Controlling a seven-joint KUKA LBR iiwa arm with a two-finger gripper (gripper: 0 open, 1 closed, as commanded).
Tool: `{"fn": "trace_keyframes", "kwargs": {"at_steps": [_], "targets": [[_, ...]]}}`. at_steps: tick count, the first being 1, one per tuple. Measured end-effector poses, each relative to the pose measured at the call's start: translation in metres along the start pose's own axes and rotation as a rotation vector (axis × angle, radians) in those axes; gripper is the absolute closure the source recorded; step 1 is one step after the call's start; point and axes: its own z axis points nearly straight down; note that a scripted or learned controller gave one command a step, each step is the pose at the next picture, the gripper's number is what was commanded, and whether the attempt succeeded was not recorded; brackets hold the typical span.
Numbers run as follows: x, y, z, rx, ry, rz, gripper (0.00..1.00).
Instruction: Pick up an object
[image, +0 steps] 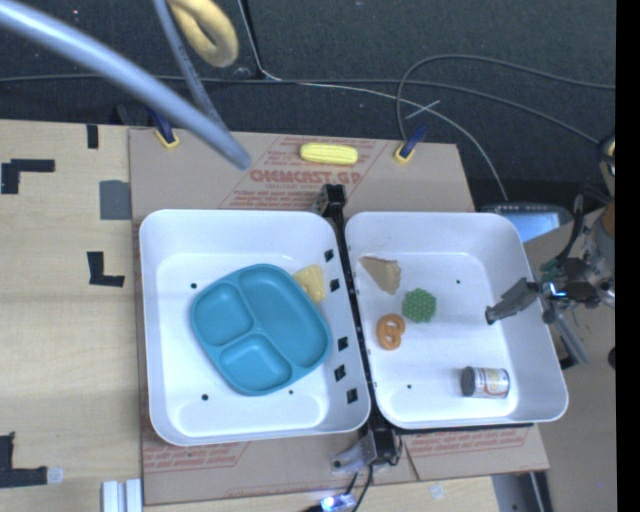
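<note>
At the frame's right edge the tool (515, 303) hangs over the right bin's rim (540, 330), its grip state unreadable, so approach is under way; next it must descend onto the can (485, 381) just below.

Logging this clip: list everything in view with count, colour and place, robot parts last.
White bins: 2, side by side on the bench.
Divided plate: 1, blue, left bin.
Yellow piece: 1, left bin, at the plate's upper right edge.
Tan chunk: 1, right bin, upper left.
Green ball: 1, right bin, centre.
Orange ring: 1, right bin.
Small can: 1, lying near the right bin's lower right.
Corn cob: 1, yellow, behind the bins.
Gripper: 1, dark, over the right bin's right side.
</note>
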Motion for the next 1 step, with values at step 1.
{"fn": "trace_keyframes", "kwargs": {"at_steps": [1], "targets": [[0.0005, 0.0024, -0.0061, -0.011, -0.003, -0.004, 0.00]]}}
